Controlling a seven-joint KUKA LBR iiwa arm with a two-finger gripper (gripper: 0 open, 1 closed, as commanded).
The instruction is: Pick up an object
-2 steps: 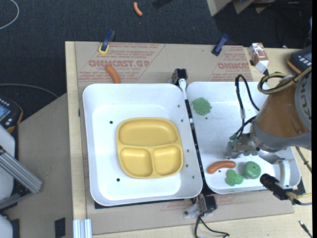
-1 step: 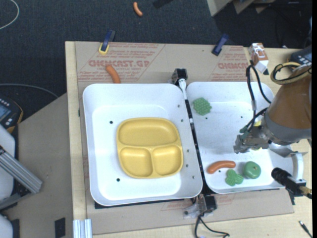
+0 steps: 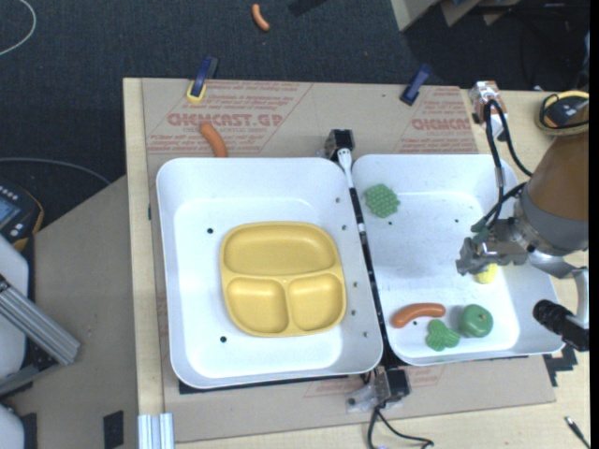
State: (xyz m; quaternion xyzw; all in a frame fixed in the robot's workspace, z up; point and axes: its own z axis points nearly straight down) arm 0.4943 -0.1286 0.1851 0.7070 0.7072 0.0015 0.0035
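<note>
My gripper (image 3: 480, 258) hangs low over the right side of the right bin (image 3: 423, 227). A small yellow object (image 3: 485, 272) shows just under its tip, touching or very close. In the same bin lie an orange sausage (image 3: 417, 314), a green apple-like piece (image 3: 476, 321), a green leafy piece (image 3: 442, 336) and a round green piece (image 3: 381, 199) near the back left corner. The arm (image 3: 562, 195) comes in from the right.
The left bin (image 3: 187, 251) holds a yellow three-compartment plate (image 3: 281, 277). Another orange sausage (image 3: 214, 139) lies on the cardboard behind the left bin. Clamps sit at the back edge of the bench, with cables at the right.
</note>
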